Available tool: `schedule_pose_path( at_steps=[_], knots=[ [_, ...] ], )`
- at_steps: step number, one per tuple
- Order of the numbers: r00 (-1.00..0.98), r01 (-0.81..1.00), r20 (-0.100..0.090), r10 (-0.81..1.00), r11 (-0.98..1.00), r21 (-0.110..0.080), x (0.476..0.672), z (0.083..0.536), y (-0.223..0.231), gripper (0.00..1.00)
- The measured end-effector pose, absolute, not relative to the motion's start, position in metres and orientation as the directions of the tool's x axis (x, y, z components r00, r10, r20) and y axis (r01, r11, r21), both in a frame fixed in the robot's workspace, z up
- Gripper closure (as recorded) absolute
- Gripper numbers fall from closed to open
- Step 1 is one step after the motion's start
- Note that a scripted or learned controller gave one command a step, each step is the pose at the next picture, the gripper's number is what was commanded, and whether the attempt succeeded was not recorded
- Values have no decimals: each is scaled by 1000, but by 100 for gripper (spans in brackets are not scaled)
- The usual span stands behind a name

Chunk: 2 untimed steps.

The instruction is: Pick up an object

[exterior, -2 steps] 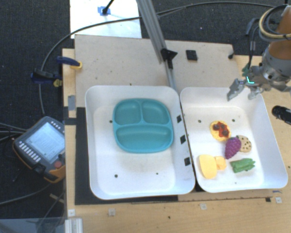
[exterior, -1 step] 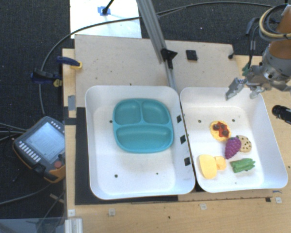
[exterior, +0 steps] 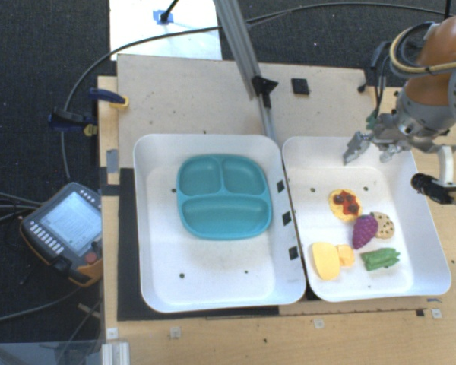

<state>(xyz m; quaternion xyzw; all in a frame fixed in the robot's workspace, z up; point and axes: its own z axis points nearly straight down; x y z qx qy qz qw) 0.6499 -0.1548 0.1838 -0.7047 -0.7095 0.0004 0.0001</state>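
Grey two-finger gripper (exterior: 372, 149), fingers apart, nothing between them, above far edge of right shallow white bin (exterior: 422, 226); purple toy grapes (exterior: 364, 230) below.

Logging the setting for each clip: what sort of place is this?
Probably a robotics lab bench. A grey and orange arm reaches over two white bins, toy food lies in the right one, and a teach pendant with trailing cables sits on dark carpet.

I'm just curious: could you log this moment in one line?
gripper: above right bin far edge, carrying nothing | toy foods: in right bin | teal plate: left bin
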Motion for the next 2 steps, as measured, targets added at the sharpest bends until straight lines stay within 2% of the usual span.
schedule_pose_path(
  at_steps=[2],
  knots=[
    [-3,1000,-1,1000,3,-1,646,89,-158,0]
  ],
)
